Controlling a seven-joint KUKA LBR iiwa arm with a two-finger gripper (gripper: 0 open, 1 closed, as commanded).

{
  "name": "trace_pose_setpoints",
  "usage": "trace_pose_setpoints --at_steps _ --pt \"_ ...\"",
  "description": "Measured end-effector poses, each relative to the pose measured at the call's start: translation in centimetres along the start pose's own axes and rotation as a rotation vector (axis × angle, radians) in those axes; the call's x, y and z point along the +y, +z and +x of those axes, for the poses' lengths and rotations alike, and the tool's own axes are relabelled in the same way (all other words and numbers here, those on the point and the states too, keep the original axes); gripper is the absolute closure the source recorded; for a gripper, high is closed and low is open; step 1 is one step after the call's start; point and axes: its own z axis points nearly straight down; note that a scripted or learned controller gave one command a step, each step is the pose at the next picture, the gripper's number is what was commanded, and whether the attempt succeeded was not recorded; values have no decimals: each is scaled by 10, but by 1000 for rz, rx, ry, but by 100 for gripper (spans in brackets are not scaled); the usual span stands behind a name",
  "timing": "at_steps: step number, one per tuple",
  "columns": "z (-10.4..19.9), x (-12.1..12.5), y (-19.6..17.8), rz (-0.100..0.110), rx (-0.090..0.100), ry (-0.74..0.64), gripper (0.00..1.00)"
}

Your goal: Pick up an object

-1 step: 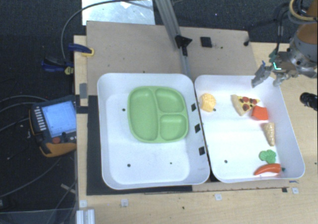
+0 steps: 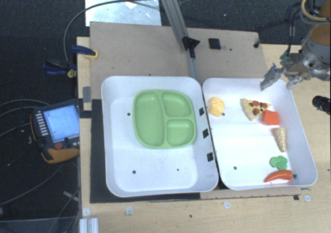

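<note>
End effector (image 2: 280, 78) hangs open and empty over the right bin's (image 2: 243, 175) far rim. Just inside that rim, the pizza slice (image 2: 254, 108) lies flat, tip pointing toward the left bin (image 2: 119, 175).

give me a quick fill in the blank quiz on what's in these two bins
1. The green divided plate lies in the ____ bin.
2. The pizza slice touches an ____ block.
3. The broccoli sits just above a red ____.
4. The gripper hangs over the right bin's ____ edge.

Missing words: left; orange; pepper; far
</note>
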Motion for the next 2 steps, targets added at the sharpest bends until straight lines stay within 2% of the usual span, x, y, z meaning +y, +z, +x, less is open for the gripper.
trace_pose_setpoints --at_steps 2 --pt "-4 0 86 4 0 3 0"
